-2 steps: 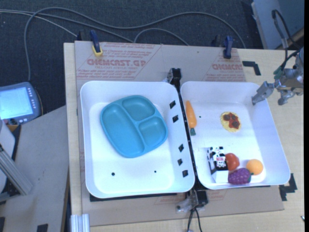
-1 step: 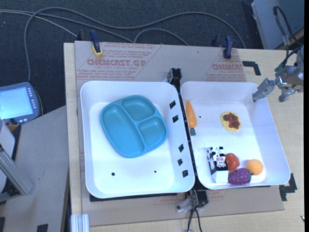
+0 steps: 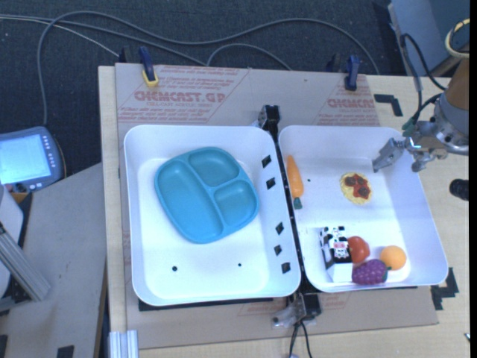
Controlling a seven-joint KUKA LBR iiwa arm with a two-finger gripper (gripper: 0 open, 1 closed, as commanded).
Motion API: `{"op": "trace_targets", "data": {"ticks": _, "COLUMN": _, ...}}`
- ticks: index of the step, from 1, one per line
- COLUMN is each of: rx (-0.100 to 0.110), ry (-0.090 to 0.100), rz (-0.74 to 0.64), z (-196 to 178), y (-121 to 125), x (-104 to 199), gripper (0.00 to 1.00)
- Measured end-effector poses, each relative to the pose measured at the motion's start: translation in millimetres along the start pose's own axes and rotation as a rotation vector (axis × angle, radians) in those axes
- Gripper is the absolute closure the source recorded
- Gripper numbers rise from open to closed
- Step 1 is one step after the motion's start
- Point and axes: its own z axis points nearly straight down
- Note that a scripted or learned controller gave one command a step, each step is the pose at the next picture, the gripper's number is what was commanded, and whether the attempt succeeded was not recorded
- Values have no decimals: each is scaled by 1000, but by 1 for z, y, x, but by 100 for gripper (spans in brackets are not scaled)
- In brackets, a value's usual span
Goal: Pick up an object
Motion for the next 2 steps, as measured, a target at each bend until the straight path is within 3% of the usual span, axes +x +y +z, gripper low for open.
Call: {"op": "trace_targets", "data": {"ticks": 2, "rx": -6, "ry": 3, "rz": 0, "z": 98, "y": 8, "x": -3, "gripper": 0}}
